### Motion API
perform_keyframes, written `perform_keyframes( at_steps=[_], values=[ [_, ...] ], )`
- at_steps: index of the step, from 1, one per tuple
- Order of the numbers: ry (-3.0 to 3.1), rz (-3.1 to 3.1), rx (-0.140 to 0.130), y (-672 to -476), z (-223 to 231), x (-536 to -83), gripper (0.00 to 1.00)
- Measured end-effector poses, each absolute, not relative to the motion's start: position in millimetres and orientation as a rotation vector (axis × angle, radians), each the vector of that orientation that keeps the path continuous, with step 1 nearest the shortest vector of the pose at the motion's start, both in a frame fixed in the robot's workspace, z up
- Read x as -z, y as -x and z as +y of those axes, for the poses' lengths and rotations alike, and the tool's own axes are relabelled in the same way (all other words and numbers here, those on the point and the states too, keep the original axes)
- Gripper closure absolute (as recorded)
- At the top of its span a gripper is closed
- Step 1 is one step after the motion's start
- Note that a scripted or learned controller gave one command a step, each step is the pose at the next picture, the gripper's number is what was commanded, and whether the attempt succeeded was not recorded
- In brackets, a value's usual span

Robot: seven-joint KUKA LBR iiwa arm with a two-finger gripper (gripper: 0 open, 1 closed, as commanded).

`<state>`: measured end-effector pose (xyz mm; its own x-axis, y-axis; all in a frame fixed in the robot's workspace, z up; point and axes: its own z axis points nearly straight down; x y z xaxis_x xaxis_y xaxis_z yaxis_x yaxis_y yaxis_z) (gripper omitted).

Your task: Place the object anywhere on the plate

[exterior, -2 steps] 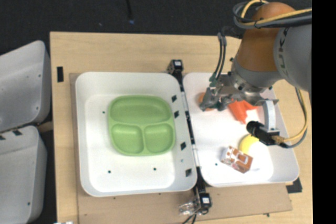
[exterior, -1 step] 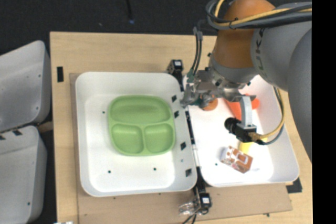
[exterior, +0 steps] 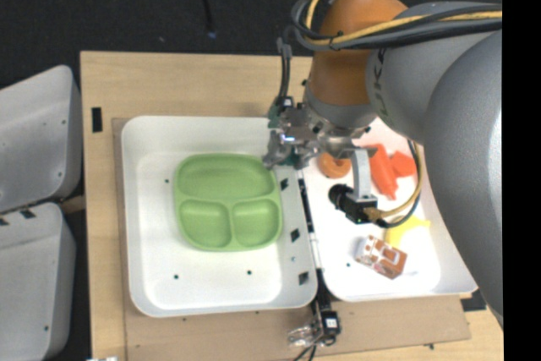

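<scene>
A large grey robot arm [exterior: 448,97] with an orange band fills the upper right, reaching down over the seam between two shallow white bins on a wooden bench [exterior: 106,89].

The left bin [exterior: 152,283] holds a green plate [exterior: 226,200] with three compartments, lying near the middle of the bin, toward its right wall.

The right bin [exterior: 423,279] is partly hidden by the arm. Along its far edge lie an orange toy piece [exterior: 393,169] and a small round orange piece [exterior: 336,166]. A yellow object [exterior: 410,226] lies toward its right edge, and a small brown-and-white block [exterior: 380,256] lies near its front edge.

The gripper [exterior: 287,144] hangs at the far right corner of the left bin, just beyond the plate's upper right rim. Whether it is released or grasping anything cannot be told; the wrist hides its tips, so which object the task means is unclear.

Judging by looks, these are light, stiff plastic toys, likely smooth, best pinched across their narrowest width.
</scene>
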<state>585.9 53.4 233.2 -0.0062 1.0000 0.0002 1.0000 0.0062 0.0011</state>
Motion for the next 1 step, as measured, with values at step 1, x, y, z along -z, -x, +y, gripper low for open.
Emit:
perform_keyframes(
  at_steps=[1],
  values=[
    [-2.213,2.230,-0.003,-601.5,106.4,-226.9,1.00]
  ],
)
